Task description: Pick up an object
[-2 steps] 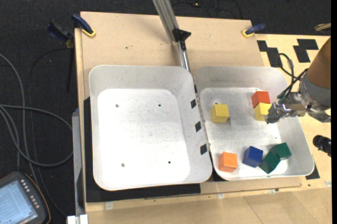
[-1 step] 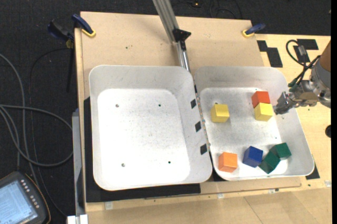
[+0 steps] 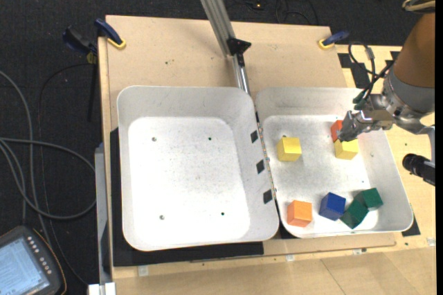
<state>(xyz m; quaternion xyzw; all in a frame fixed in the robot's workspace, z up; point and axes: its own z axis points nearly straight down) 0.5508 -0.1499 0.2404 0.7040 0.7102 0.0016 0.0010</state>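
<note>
Yellow block (image 3: 346, 149) lies in the right bin (image 3: 398, 186) near its far right side, a small cube with no clear long axis, its edges roughly square to the bin walls. The tool (image 3: 348, 129) sits directly above it, beside a red block (image 3: 336, 130); I cannot tell how it is set. Another yellow cube (image 3: 290, 149) rests well apart, toward the left.

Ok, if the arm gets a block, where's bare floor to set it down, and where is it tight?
The left bin has bare floor from wall to wall. In the right bin, a free patch lies between the yellow block and the bottom row. Crowded: the lower right corner with the orange block, blue block and green blocks, and around the gripper.
</note>
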